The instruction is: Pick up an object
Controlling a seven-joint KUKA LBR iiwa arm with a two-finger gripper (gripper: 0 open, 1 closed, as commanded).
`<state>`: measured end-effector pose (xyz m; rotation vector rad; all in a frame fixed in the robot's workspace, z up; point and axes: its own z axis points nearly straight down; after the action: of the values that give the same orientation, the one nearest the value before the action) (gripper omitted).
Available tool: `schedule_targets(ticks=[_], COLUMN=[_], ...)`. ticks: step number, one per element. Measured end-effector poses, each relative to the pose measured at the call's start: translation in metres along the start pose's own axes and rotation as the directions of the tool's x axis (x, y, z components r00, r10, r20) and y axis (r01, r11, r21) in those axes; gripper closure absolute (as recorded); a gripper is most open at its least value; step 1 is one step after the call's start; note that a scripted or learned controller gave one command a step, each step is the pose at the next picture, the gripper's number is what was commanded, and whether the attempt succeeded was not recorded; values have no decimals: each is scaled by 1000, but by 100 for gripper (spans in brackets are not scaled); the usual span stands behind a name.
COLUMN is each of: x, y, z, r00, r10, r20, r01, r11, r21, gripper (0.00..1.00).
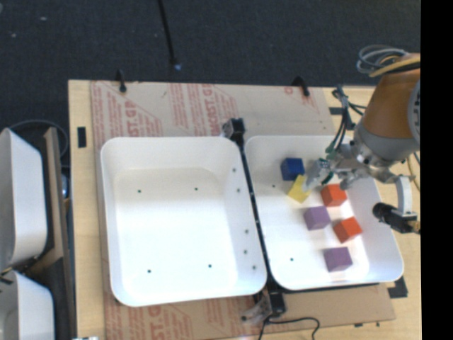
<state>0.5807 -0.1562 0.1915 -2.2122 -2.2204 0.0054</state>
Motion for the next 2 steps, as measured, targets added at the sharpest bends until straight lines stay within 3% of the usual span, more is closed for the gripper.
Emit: schedule_targets(ticks=[1, 2], x=[30, 49], y=[52, 23], z=[95, 90], r00=[1000, 1000], r10=[1, 4], r20=[2, 3], r01=[-1, -4], r11=[1000, 1000], r21=[-2, -8], gripper=[0, 0])
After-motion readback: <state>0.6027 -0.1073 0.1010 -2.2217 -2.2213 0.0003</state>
